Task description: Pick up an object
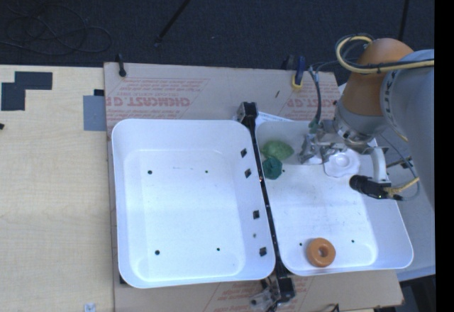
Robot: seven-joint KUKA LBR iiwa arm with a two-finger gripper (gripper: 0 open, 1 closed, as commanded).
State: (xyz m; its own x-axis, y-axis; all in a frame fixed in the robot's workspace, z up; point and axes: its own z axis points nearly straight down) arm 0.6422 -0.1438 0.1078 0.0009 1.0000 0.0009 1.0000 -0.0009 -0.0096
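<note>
In the right bin (pixel 397 247), a light green soft object (pixel 277 149) lies at the far left corner, with a darker teal lump (pixel 272 168) just in front of it. An orange ring (pixel 320 252) rests near the bin's front edge. My gripper (pixel 314 149) hangs low over the far part of the right bin, just right of the green object. Its metal fingers point toward the green pieces, and I cannot make out how they stand.
The left bin (pixel 120 162) stands beside the right one, split from it by a black divider (pixel 257 190) with clips. The grey arm with its orange band (pixel 372 84) fills the upper right. Cardboard lies under both bins.
</note>
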